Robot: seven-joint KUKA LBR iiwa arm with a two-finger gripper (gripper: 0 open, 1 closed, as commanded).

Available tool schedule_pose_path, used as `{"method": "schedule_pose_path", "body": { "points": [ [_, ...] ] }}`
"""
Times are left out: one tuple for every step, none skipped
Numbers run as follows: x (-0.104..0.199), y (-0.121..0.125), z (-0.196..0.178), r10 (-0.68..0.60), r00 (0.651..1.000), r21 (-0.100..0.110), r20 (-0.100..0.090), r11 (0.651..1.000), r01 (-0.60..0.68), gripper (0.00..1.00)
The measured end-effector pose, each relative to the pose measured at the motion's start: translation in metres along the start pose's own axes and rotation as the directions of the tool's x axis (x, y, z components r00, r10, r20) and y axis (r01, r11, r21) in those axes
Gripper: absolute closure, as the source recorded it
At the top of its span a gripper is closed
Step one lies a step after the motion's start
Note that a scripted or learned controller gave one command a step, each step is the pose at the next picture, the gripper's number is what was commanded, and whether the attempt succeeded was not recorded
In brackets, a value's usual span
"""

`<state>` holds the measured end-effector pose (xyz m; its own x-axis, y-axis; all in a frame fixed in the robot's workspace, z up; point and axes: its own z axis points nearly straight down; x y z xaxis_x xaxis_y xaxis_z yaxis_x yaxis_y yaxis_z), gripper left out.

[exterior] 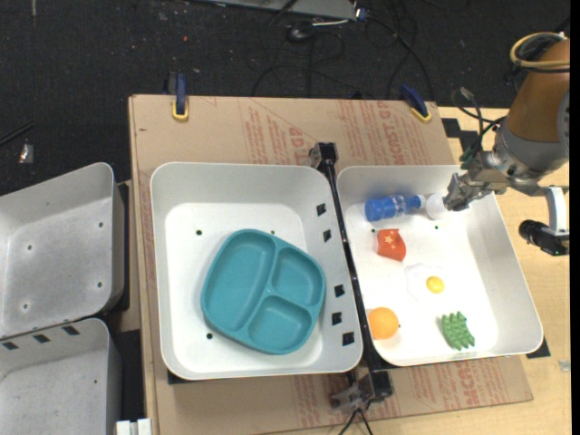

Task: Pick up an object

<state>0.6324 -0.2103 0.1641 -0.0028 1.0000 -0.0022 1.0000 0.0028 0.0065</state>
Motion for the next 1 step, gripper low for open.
{"method": "schedule_pose_path", "body": {
  "points": [
    [0.0054, 0.0042, -0.0454, -0.001, 1.0, 0.0, 0.0, 1.0, 0.001, 1.0]
  ]
}}
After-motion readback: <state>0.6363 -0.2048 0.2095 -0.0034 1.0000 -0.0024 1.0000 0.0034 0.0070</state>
